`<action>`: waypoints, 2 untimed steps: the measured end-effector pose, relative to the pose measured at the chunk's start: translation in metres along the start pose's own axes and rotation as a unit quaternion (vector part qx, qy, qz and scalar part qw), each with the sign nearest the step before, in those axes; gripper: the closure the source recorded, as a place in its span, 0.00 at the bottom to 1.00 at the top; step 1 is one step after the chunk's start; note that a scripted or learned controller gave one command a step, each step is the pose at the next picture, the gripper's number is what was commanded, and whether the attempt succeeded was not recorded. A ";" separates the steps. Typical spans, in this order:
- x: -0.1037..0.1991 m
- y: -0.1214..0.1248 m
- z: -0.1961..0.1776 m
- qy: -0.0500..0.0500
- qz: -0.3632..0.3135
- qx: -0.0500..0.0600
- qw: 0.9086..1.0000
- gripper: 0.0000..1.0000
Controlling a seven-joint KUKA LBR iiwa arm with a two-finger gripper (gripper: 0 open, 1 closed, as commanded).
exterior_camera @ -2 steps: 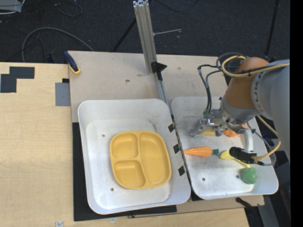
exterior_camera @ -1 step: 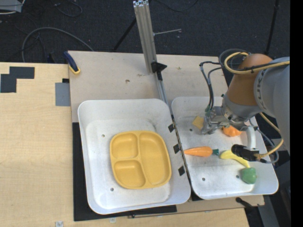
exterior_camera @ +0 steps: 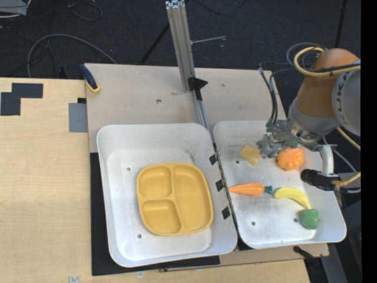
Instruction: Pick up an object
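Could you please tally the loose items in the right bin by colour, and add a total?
Orange: 2, the carrot and the round orange fruit
Yellow: 2, the banana and the pale yellow block
Green: 1, the green item
Total: 5

Even, fairly bright overhead light; white bins slightly washed out. Shadows soft and short. Overall image soft, low-res, dark background.
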State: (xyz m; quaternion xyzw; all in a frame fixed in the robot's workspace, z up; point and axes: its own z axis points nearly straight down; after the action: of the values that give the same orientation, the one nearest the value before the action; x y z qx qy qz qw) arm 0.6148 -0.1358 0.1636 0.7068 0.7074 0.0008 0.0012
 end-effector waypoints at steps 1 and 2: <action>-0.001 0.005 -0.062 0.000 0.000 0.000 1.000 1.00; -0.002 0.006 -0.116 0.000 0.000 0.000 1.000 1.00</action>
State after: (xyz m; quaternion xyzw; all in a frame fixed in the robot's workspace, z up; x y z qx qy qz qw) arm 0.6204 -0.1380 0.2793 0.7066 0.7076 0.0008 0.0016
